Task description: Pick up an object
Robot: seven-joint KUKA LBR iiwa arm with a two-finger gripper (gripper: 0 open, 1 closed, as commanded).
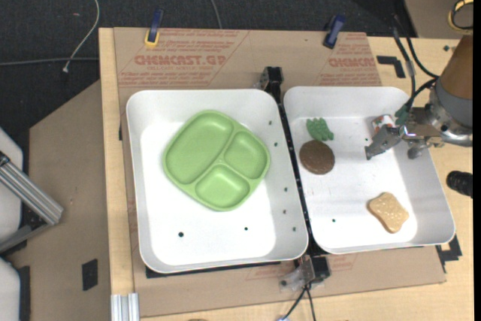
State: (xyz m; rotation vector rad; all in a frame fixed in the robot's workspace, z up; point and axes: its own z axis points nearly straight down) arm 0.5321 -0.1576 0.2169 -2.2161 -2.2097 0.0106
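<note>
The gripper [391, 140] is hovering over the right bin [353, 240], fingers spread and gripping nothing. It seems to be approaching; next it needs lowering onto the nearby brown disc [317, 157].

Lying flat in right bin [353, 98]: small green leafy piece [319, 129] touching round brown patty [317, 158]; tan biscuit-like piece [388, 211] well apart, nearer front edge
</note>
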